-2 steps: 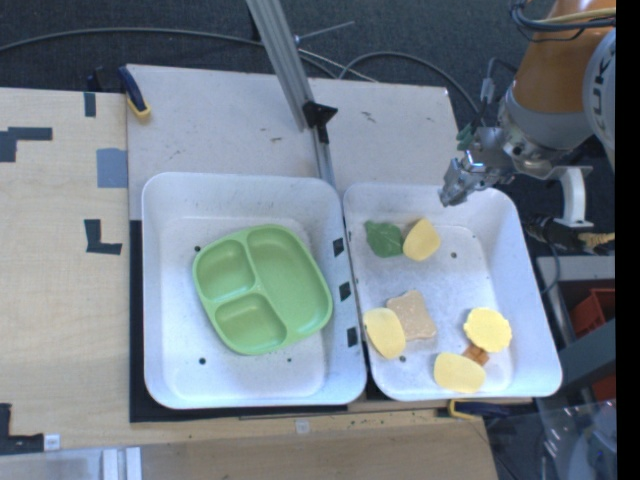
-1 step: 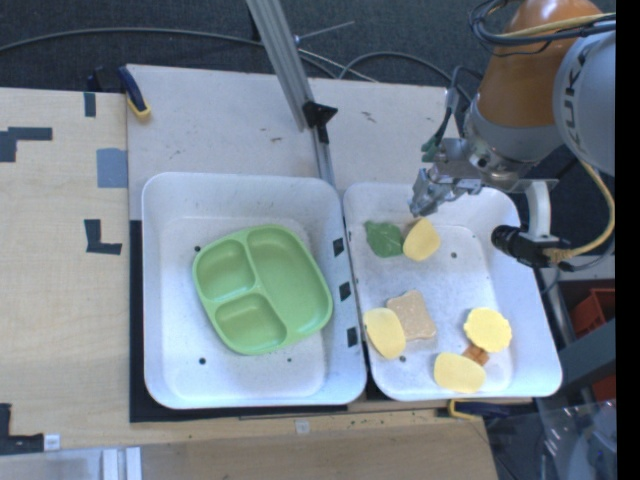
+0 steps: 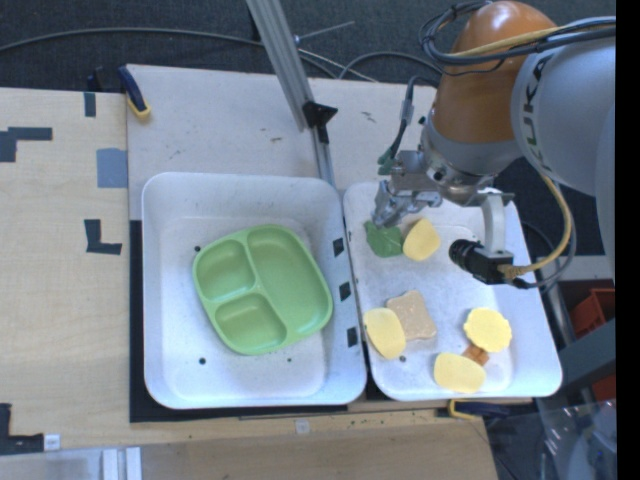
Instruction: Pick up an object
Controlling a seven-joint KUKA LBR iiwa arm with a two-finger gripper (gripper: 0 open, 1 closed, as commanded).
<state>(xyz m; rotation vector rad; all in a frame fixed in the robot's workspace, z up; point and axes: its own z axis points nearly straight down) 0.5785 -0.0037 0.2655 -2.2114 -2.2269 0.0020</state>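
Gripper point(image 3: 392, 211) low over right bin point(image 3: 530, 368), at its 11 o'clock corner, tips right on green lump point(image 3: 382, 240). Can't tell finger spread or whether lump is actually gripped — tips merge with it from this angle.

Count in right bin:
- 1 green lump, 11 o'clock, touching yellow piece at its 3 o'clock
- 4 yellow pieces: one point(image 3: 421, 239) beside the lump; one point(image 3: 384, 332) at 7 o'clock, touching the tan slab; one point(image 3: 487, 328) at 4 o'clock; one point(image 3: 458, 372) at 5 o'clock near front rim
- 1 tan slab point(image 3: 413, 315), bread-like, near centre
- 1 small orange-brown bit point(image 3: 476, 355) between the two lower-right yellows

Left bin point(image 3: 170, 268): 1 green tray point(image 3: 262, 288), three compartments, sitting centre, rotated a bit.

Arm point(image 3: 560, 88) in from 3 o'clock, orange band above wrist, black cables looped around it.

Surface: 2 white bins side by side, rims touching, on pale bench point(image 3: 60, 218) with grey and dark tape marks at 9 o'clock. Blue-and-yellow clamp point(image 3: 133, 91) at 10 o'clock. Metal pole point(image 3: 285, 53) slanting in from 12 o'clock. Dark floor with cables behind.
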